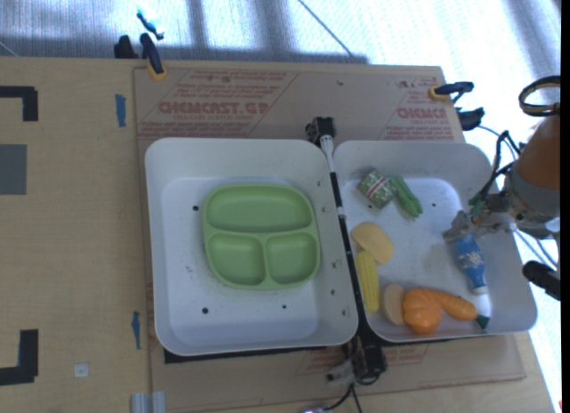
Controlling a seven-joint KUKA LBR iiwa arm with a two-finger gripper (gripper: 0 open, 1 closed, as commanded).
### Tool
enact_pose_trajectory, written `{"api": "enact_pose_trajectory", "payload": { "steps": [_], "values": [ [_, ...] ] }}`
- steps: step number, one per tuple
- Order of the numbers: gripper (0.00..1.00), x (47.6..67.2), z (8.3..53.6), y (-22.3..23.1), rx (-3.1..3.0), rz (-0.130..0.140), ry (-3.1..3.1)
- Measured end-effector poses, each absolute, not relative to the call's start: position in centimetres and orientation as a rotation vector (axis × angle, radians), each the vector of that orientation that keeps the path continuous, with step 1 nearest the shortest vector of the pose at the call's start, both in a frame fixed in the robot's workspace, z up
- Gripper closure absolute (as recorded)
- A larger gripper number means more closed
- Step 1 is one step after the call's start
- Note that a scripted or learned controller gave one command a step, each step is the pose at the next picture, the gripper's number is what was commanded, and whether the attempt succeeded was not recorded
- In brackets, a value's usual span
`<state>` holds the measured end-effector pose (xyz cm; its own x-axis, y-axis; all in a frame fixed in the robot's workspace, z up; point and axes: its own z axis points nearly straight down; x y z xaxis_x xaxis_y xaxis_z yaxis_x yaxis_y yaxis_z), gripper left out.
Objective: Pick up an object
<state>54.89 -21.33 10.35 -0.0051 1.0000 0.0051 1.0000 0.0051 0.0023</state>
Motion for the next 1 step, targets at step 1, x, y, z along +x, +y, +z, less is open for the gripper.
{"api": "enact_pose_trajectory", "payload": {
  "steps": [1],
  "values": [
    [1.00,54.92,18.34,-14.51,-2.220,-0.003,-2.225]
  ]
}}
